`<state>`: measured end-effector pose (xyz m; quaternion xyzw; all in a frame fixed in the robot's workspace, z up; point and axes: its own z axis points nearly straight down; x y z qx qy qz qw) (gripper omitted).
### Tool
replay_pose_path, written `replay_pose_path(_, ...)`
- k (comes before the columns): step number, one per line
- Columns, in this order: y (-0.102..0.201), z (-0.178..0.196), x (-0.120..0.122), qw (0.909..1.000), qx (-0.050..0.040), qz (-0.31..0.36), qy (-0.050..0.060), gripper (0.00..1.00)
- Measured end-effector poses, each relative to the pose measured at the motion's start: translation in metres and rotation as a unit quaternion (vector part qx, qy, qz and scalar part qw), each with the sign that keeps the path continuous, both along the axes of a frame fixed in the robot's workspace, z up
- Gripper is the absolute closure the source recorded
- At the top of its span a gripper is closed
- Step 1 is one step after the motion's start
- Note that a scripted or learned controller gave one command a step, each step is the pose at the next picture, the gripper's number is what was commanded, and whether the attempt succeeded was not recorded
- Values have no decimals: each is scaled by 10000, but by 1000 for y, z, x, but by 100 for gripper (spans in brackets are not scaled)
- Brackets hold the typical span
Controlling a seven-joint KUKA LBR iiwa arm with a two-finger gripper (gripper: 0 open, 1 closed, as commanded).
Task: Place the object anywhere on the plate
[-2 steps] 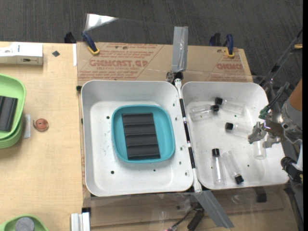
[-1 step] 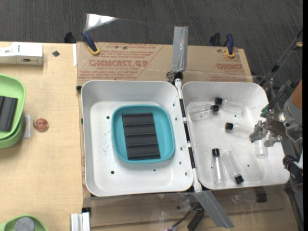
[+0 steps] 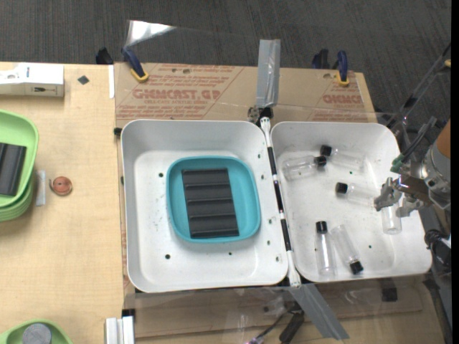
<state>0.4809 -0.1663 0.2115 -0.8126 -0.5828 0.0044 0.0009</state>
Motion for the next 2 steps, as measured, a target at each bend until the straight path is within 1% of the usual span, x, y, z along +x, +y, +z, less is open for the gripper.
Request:
replay_pose_path(1,45,-13,-4,9960,24,897,-15,100)
replay_pose_path(2,119,-21,-4,9900,24,1412,-15,100)
